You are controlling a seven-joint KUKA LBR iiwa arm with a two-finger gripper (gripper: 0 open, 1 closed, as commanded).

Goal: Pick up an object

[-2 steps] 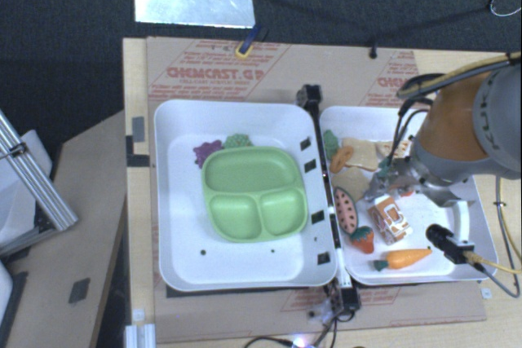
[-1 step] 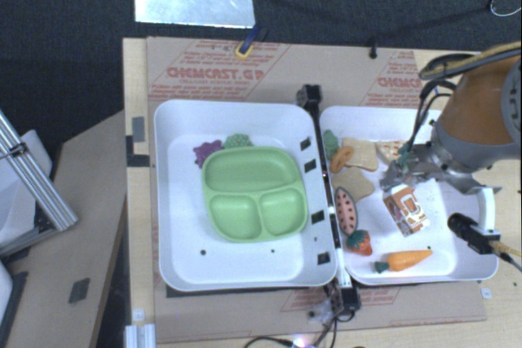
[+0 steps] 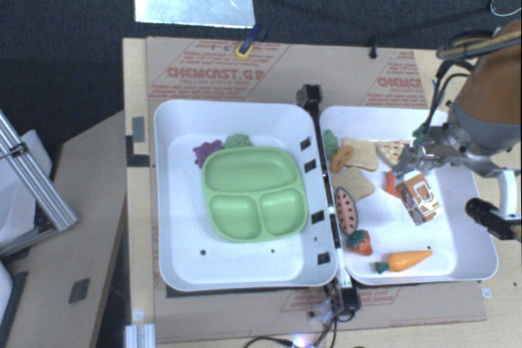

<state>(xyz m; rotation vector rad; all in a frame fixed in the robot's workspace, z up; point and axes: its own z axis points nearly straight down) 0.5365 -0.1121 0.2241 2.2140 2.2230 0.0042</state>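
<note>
The right bin (image 3: 479, 255) holds several toy foods: an orange-and-white carton (image 3: 422, 202), a carrot (image 3: 404, 260), a watermelon slice (image 3: 346, 209), a small red fruit (image 3: 359, 241), two bread slices (image 3: 360, 154) and a pizza wedge (image 3: 394, 151). My gripper (image 3: 413, 163) hangs low over the bin's middle, just above the upper left end of the carton. A small red piece (image 3: 391, 185) lies right beside it to the left. The wrist hides where the gripper meets the carton.
The left bin (image 3: 175, 257) carries a green divided plate (image 3: 253, 193), with purple grapes (image 3: 207, 151) and a green leafy piece (image 3: 237, 141) behind it. A black divider (image 3: 322, 183) runs between the bins. A green item (image 3: 329, 141) sits at the right bin's far left corner.
</note>
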